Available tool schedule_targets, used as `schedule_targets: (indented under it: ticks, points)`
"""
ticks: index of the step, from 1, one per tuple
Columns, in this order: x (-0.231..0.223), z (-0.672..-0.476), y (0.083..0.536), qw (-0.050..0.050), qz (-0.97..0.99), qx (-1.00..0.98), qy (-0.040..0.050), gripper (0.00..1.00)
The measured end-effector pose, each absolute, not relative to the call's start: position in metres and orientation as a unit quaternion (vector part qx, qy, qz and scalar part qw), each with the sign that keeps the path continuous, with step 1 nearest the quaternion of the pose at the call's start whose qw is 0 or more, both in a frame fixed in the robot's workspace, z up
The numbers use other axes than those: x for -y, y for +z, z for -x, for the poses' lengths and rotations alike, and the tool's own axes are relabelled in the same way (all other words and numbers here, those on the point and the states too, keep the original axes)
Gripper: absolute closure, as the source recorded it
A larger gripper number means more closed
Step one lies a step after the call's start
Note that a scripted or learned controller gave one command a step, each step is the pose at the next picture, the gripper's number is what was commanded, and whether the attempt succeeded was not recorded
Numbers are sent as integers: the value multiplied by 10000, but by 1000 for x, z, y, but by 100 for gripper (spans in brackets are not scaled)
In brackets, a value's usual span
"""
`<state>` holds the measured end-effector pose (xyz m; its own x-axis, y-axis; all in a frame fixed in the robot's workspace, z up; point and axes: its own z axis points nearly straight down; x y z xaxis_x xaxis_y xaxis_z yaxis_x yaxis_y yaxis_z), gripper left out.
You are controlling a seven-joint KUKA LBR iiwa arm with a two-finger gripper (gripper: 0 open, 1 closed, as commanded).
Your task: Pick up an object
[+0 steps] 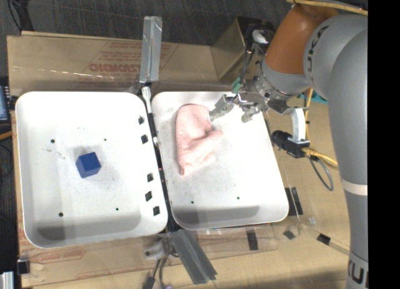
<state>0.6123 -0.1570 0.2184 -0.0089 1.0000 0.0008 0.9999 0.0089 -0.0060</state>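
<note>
Light is bright and even, apparently from overhead. The two white bins (37, 156) come close to washing out, with little surface detail. Soft grey shadows pool along their near inner walls, and a faint one lies beside the pink cloth (192, 137). The blue cube (88, 164) reads crisply. The gripper (234, 107) looks slightly soft, perhaps from motion. The dark floor at the top is dim and grainy.
</note>
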Motion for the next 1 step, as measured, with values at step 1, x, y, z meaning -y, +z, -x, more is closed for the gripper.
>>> schedule_targets:
  ticks: [1]
  points:
    - [90, -593, 95, -15, 6883, 7254, -8, 0]
